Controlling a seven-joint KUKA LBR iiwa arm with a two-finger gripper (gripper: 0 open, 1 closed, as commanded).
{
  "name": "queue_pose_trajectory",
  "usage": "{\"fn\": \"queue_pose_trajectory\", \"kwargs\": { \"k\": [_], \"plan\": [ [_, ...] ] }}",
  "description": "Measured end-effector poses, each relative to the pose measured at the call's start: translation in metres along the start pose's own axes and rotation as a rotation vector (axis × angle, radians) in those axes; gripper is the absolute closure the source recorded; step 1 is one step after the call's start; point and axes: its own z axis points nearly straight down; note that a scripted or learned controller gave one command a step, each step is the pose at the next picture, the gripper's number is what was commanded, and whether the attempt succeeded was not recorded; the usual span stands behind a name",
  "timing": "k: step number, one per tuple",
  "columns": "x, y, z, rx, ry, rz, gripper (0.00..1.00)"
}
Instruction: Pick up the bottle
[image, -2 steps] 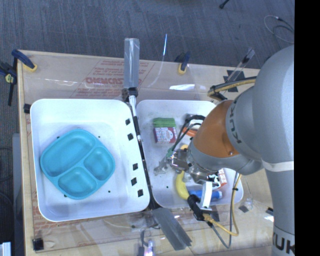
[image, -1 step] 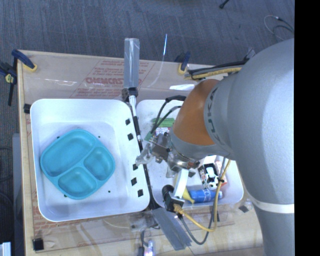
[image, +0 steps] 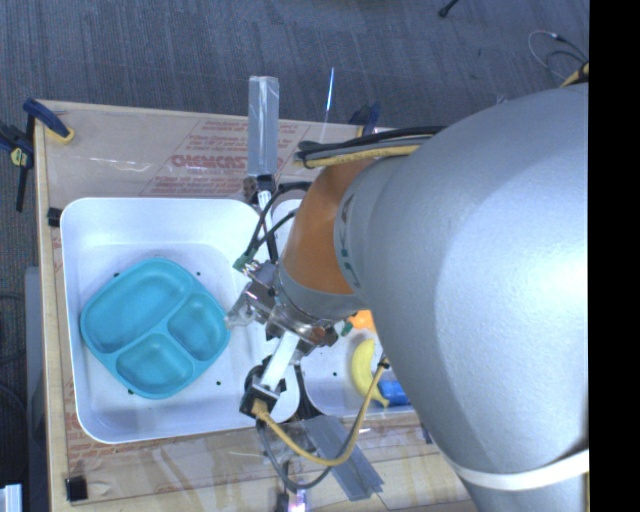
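My gripper (image: 243, 308) hangs low over the wall between the two bins, at the right edge of the left bin (image: 80, 225). It sits just beside the right rim of a blue divided plate (image: 153, 325), which lies flat in that bin. The big grey arm with its orange band (image: 315, 240) covers most of the right bin, so what lies under it is hidden. Past the arm's edge I see a yellow rounded object (image: 362, 366), a small orange piece (image: 360, 321) and a blue piece (image: 396, 391) in the right bin; I cannot tell whether any of them is a bottle.
A clear upright post (image: 264, 125) stands at the back between the bins. Blue clamps (image: 45, 115) grip the bench's far left corner. The left bin's white floor shows around the plate.
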Motion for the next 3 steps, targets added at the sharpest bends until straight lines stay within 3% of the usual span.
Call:
{"fn": "queue_pose_trajectory", "kwargs": {
  "k": [1,2,3],
  "plan": [
    [0.095,-0.036,0.023,0.001,-0.003,0.241,0.0],
    [0.023,-0.02,0.0,0.003,-0.002,0.458,0.0],
    [0.069,0.046,0.0,0.002,-0.002,0.396,0.0]
  ]
}}
